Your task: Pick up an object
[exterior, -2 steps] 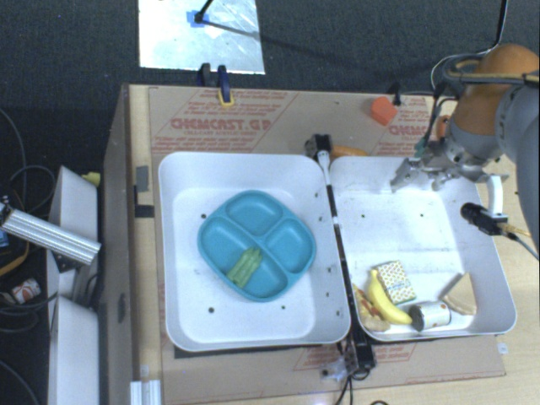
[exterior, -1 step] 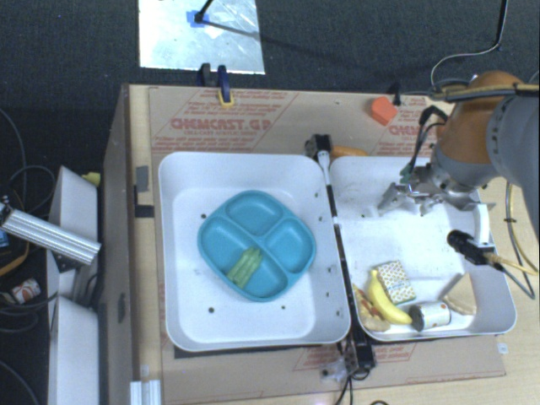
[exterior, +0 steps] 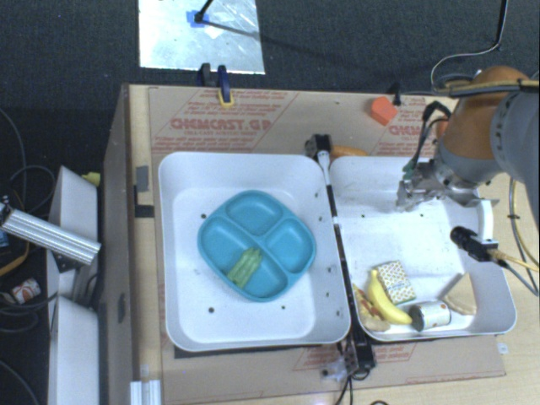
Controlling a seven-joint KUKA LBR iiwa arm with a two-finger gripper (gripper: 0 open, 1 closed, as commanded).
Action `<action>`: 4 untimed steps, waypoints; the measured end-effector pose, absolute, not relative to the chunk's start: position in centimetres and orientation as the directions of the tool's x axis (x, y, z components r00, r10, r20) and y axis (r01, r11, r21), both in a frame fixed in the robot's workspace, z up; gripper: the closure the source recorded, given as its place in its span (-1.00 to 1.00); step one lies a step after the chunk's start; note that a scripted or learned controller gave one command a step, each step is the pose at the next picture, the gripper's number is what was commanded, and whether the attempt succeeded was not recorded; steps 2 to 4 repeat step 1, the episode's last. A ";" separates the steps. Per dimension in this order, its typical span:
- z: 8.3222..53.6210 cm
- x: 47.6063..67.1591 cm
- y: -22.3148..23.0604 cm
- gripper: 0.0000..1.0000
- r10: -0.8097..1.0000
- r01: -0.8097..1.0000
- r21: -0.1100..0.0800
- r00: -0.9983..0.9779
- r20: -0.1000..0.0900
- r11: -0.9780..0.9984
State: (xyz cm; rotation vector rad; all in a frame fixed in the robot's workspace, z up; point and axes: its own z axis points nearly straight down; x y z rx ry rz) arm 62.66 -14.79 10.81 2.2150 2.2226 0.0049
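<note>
Banana (exterior: 386, 300), box (exterior: 395, 282) and white can (exterior: 431, 315) lie along the right bin's (exterior: 371, 218) near edge. Gripper (exterior: 412, 197) sits low over that bin's far part, well apart from them; its opening cannot be told. Left bin (exterior: 194, 218) holds a blue plate (exterior: 256, 243).

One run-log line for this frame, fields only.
gripper: over right bin far end, nothing seen held | banana, small box, can: near end, untouched | blue plate: left bin
</note>
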 end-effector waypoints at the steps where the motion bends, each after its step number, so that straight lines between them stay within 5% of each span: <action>1: 10.8 62.7 -14.8 -1.00 1.000 1.000 0.005 -0.004 0.000 0.004; 4: 10.8 62.7 -14.8 -1.00 1.000 1.000 0.005 -0.004 0.000 0.004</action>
